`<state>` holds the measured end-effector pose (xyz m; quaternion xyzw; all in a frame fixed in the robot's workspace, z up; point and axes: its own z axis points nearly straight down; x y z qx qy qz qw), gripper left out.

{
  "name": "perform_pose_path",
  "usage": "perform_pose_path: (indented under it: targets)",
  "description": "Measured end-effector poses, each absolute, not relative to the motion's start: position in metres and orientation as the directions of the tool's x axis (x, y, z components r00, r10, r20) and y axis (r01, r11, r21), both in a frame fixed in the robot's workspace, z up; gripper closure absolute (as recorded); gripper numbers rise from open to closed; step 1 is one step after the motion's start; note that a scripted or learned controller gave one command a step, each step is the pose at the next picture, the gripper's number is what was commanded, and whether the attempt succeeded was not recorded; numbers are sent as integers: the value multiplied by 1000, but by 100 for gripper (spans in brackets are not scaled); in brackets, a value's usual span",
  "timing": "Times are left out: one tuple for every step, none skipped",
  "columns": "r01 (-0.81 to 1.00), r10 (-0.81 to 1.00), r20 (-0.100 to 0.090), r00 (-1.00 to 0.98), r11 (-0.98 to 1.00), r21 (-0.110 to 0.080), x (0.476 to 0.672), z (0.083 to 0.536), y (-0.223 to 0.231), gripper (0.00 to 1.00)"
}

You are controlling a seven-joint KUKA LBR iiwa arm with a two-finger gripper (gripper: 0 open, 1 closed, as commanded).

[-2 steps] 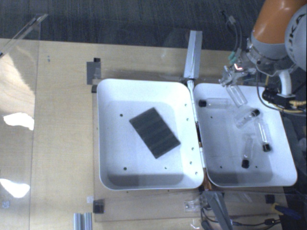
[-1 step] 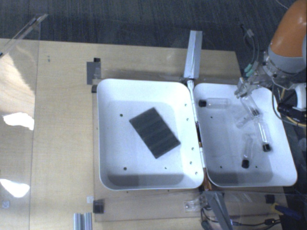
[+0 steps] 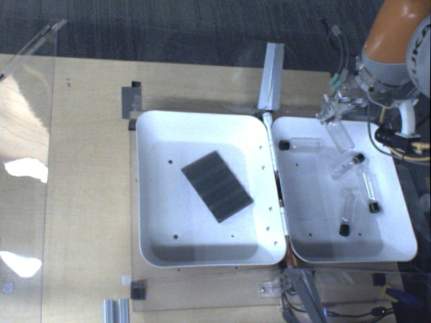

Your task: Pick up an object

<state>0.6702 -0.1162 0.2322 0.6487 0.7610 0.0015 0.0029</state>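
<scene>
Claw [image 3: 335, 108] is seen above right bin [image 3: 397, 247], seemingly pinching clear tube [image 3: 341, 137]; grip unconfirmed. Lift is best made slow, vert., tube kept centred.

**A robotics lab bench**

This is a robotics lab or test cell, not a home or shop. A pale wooden desk [image 3: 74, 200] carries two shallow white bins: the left bin [image 3: 148, 180] and the right bin [image 3: 397, 241], butted together at the centre. At 2 o'clock a grey industrial arm with an orange band [image 3: 397, 19] reaches in, loose cables [image 3: 404, 140] trailing beside it. A metal bracket [image 3: 271, 76] stands at 12 o'clock, small black stops [image 3: 133, 99] sit near the bin corners, and dark office carpet [image 3: 168, 12] runs along the top.
</scene>
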Motion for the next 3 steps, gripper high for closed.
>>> perform_pose_path:
  targets:
    - [986, 986, -6, -165, 165, 13, 672, 244, -115, 100]
    - [985, 985, -9, -172, 172, 19, 674, 256, -113, 100]
    - [983, 984, -13, -179, 179, 26, 676, 268, -112, 100]
